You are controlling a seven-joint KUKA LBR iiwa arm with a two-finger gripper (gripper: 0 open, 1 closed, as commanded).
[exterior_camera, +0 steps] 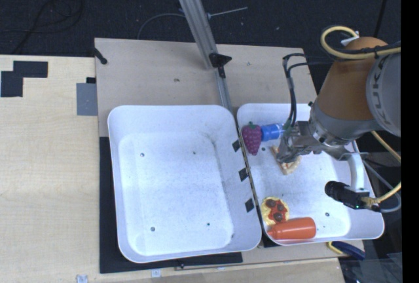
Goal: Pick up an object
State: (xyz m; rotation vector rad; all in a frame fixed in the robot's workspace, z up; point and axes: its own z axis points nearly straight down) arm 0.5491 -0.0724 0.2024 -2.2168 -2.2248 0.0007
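Fingers: I cannot tell from this view whether they are open or closed; they point down at a small tan piece, and the dark gripper body hides the gap.
Gripper (288,156): low inside the right bin, in its upper middle part, under the grey arm (340,114) with the orange band.
Tan piece (289,166): lies on the bin floor right at the fingertips, touching or nearly touching them; whether it is gripped is unclear.
Purple fruit (252,138): at the right bin's upper left, near the dividing wall, left of the gripper.
Blue item (272,132): just beside the purple fruit, between it and the gripper.
Yellow piece with dark red spots (275,208): lower left part of the right bin.
Red-orange sausage shape (292,229): just below the yellow piece, along the near wall.
Right bin (327,223): holds all these things.
Left bin (131,124): white, beside the right one, walls touching.
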